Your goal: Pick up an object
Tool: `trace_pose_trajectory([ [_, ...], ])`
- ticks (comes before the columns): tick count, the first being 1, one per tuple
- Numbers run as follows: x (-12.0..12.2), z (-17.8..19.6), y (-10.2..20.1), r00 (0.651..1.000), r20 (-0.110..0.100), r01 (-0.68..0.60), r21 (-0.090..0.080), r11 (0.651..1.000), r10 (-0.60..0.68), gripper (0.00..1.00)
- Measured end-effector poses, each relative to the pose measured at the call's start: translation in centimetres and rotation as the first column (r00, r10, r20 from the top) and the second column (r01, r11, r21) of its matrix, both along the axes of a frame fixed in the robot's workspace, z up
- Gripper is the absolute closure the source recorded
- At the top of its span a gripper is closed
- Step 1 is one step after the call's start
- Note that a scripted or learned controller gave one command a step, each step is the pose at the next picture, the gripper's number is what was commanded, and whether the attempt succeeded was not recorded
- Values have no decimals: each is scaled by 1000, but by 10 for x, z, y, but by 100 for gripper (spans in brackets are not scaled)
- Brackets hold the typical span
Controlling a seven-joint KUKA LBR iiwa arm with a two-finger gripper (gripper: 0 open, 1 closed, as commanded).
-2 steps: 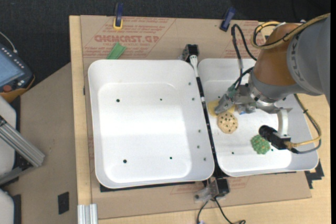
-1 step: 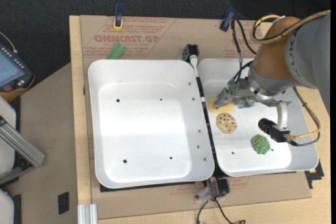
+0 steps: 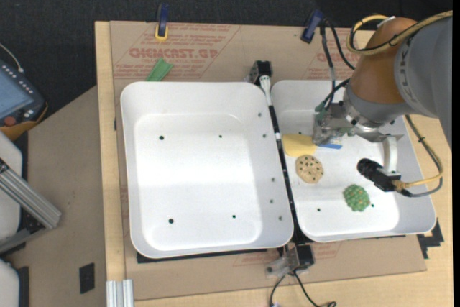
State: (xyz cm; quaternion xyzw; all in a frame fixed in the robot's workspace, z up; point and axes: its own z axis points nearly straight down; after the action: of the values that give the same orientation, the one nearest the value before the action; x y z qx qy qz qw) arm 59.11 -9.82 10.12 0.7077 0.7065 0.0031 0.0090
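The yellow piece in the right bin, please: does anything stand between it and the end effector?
Nothing visible does. The end effector hangs just right of and above the yellow piece, with a small blue item directly below it. The cookie and green broccoli-like piece lie nearer the camera, off that path.

two shallow white plastic bins sit side by side on the brown cardboard-covered worktop (image 3: 115, 226). taking the right-hand white bin (image 3: 374, 226) as the landmark: the left-hand white bin (image 3: 194, 169) touches its left wall. inside the landmark, a pale yellow wedge-shaped piece (image 3: 297, 146) lies against the left wall; a round tan speckled cookie (image 3: 309, 169) lies just in front of that piece, and a small green broccoli-like lump (image 3: 356, 198) lies toward the front right. the claw (image 3: 327, 127) sits over the landmark's middle, just right of the wedge, with a small flat blue piece (image 3: 330, 145) directly in front of it.
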Motion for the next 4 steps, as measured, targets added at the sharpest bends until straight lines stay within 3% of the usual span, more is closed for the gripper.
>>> trace_pose_trajectory([
  [1, -6, 89, 94, 1000, -7, -12, 12, 1000, 12, 100],
  [2, -36, 119, 19, 1000, -14, 4, 6, 1000, -4, 100],
  [3, -116, 134, 5, 1000, -22, 4, 9, 1000, -3, 100],
  [4, -111, 169, 85, 1000, -12, -11, 11, 1000, 11, 100],
])
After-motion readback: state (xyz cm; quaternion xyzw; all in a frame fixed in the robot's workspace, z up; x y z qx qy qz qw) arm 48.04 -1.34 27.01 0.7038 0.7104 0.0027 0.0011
